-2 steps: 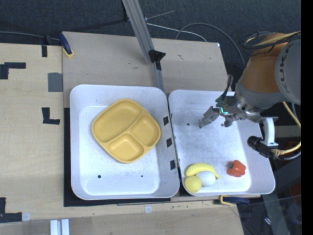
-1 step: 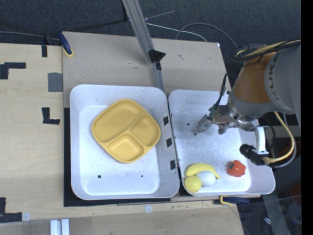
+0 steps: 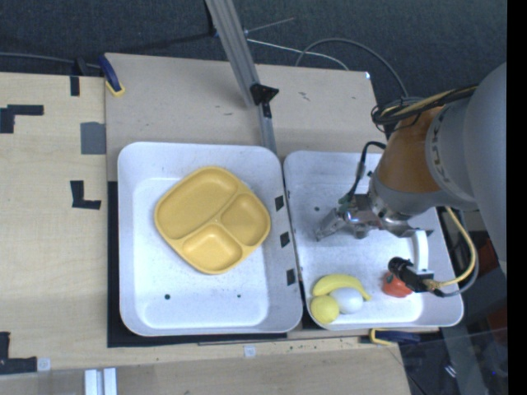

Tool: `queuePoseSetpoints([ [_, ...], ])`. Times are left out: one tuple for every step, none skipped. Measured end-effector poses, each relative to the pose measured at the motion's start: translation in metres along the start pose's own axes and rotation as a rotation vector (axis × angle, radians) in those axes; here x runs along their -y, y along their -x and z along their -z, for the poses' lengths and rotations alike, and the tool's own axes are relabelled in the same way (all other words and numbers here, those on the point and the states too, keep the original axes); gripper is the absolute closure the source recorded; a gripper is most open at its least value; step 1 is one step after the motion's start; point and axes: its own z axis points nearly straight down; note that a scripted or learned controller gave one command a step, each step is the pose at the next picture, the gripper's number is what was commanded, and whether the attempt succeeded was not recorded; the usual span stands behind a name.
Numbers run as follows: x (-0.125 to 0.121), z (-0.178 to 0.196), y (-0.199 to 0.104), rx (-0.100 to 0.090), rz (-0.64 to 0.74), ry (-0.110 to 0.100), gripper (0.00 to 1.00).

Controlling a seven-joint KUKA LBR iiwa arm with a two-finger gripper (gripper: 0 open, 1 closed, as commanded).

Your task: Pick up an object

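Presently I find the gripper (image 3: 329, 227) low over the bare middle of the right bin (image 3: 313, 171), its fingers spread and gripping nothing. The nearest candidates sit at that bin's near edge: a yellow banana (image 3: 340, 283) curled against a yellow ball (image 3: 324, 309) and a white ball (image 3: 351, 301). I judge all three light, smooth and prone to roll. The banana's mid-body offers the surest hold. The yellow divided plate (image 3: 212, 219) lies flat in the left bin (image 3: 132, 220), hard to pinch.
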Motion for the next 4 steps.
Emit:
queuePoseSetpoints([
  [-0.001, 0.012, -0.001, -0.001, 0.001, 0.004, 1.0],
  [0.002, 0.057, 0.004, 0.001, -0.001, 0.01, 1.0],
  [0.002, 0.099, 0.002, 0.001, 0.0, 0.011, 1.0],
  [0.002, 0.127, 0.001, 0.0, 0.001, 0.01, 1.0],
])
